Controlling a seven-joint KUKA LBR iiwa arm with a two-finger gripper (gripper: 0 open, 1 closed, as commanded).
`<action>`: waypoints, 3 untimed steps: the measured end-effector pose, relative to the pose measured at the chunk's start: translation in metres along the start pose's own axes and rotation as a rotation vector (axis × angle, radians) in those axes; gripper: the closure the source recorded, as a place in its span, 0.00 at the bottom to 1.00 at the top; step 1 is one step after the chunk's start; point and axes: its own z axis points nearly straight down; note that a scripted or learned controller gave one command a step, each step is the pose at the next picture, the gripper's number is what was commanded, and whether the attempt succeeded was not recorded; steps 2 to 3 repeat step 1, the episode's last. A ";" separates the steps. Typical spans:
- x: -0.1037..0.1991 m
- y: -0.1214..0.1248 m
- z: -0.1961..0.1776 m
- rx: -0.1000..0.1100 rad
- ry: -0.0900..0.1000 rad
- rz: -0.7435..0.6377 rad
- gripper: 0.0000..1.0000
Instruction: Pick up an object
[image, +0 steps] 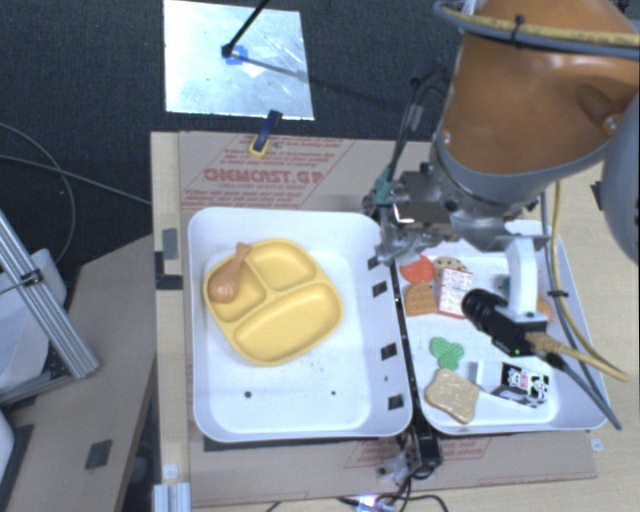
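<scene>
My gripper (405, 228) hangs low over the divider between the two bins, at the top left corner of the right bin (578, 412). Just below it lie an orange piece (418, 270), a tan cracker (422, 298) and a small red-and-white box (456, 290). Further toward the front are a green piece (447, 351), a slice of bread (452, 396) and a small black-and-white item (526, 383). The big grey and orange arm covers the back of the right bin.
The left bin (210, 405) holds a yellow divided plate (285, 315) with a brown drumstick-like toy (228, 280) on its left edge. Cardboard lies under both bins, and a shiny sheet (238, 60) lies beyond them.
</scene>
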 end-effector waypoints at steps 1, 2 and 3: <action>0.000 0.001 -0.011 -0.002 0.000 -0.005 1.00; 0.000 0.001 -0.011 -0.002 0.000 -0.005 1.00; 0.000 0.001 -0.011 -0.002 0.000 -0.005 1.00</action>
